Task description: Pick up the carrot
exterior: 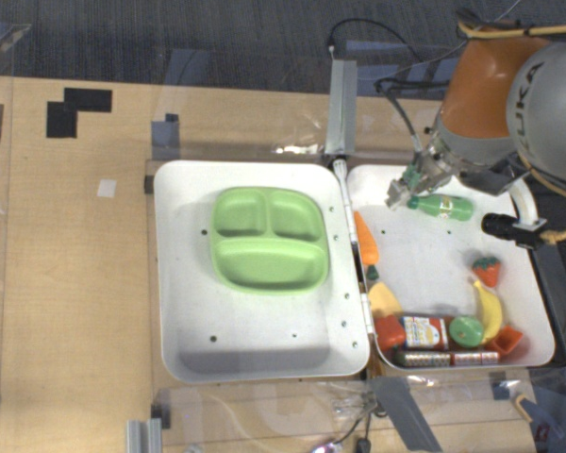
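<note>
Against the right bin's (547, 347) left wall: carrot (365, 239), lying lengthwise, untouched. Gripper (407, 189) sits up near the bin's back edge, just beside a green bottle (441, 206); can't tell if its fingers are open or closed. Front of bin: ketchup bottle (417, 331), label unreadable, banana (489, 308), strawberry (488, 270). Left bin (184, 347) holds a green divided plate (267, 239). "KU" legible on the arm (509, 83)

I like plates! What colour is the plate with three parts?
Light green. The plate sits in the left bin, clearest in the camera view.
</note>
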Controlling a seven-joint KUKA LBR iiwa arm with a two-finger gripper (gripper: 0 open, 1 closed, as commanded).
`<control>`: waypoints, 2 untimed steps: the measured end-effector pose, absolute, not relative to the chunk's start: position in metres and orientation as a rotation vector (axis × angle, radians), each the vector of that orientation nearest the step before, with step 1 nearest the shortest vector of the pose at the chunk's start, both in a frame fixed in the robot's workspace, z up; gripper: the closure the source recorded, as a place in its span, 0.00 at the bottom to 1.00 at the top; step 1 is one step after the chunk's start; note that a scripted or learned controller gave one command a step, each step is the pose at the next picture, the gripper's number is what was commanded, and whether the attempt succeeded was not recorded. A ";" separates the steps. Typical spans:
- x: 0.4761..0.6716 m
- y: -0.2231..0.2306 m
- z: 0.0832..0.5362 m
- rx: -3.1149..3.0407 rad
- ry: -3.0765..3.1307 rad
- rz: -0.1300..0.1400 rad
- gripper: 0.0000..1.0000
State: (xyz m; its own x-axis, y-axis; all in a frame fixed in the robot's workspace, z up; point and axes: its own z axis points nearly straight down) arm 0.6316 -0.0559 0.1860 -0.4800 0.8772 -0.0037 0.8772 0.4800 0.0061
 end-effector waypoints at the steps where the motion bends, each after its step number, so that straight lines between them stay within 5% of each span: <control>1: 0.664 -0.025 0.187 1.558 2.720 0.006 1.00; 2: 0.583 -0.032 0.186 1.126 2.927 0.004 1.00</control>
